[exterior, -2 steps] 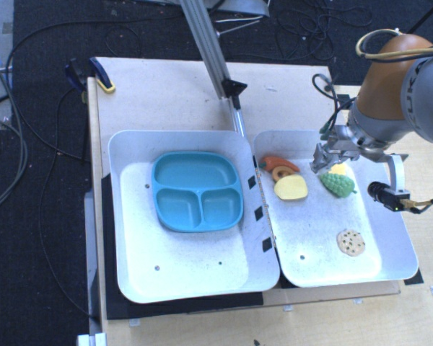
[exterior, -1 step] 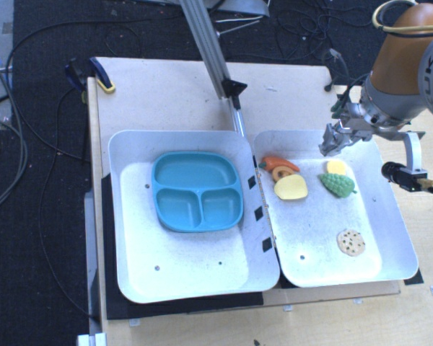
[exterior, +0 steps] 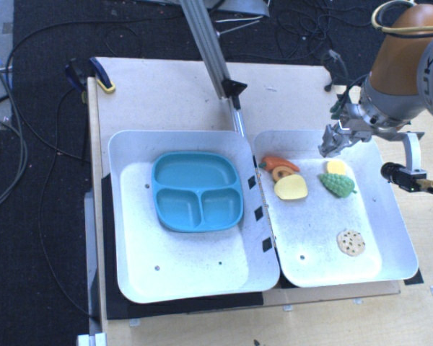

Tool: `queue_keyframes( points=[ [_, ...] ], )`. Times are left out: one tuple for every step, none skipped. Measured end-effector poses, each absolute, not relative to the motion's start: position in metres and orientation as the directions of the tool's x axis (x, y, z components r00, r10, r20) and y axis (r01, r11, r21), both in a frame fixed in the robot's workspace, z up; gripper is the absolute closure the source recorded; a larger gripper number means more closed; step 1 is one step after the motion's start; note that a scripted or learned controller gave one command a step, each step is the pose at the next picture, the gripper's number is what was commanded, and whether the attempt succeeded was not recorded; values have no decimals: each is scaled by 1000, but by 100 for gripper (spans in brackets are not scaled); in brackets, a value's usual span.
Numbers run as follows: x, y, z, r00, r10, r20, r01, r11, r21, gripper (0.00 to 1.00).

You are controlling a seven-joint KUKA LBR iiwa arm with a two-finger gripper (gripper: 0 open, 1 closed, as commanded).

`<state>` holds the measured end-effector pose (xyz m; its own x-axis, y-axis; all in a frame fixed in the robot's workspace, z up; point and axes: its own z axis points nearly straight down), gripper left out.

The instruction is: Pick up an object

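The grey two-finger gripper (exterior: 332, 144) hangs over the far edge of the right shallow white bin (exterior: 390, 215); whether it is spread or pressed together I cannot tell, and nothing shows in its grasp. Just beneath it, toward the bin's middle, lie a small yellow piece (exterior: 336, 167) touching a knobbly green toy vegetable (exterior: 338, 184). This looks like the approach step: next it must descend squarely over one of them before closing.
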<state>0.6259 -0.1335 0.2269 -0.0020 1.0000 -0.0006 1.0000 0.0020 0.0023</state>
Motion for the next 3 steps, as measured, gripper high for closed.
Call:
queue_keyframes(
  points=[
    [616,-77,237,-7,1000,1,1000,7,0,100],
    [611,-16,243,-6,1000,1,1000,6,0,100],
    [613,39,232,-8,1000,1,1000,8,-1,100]
  ],
)
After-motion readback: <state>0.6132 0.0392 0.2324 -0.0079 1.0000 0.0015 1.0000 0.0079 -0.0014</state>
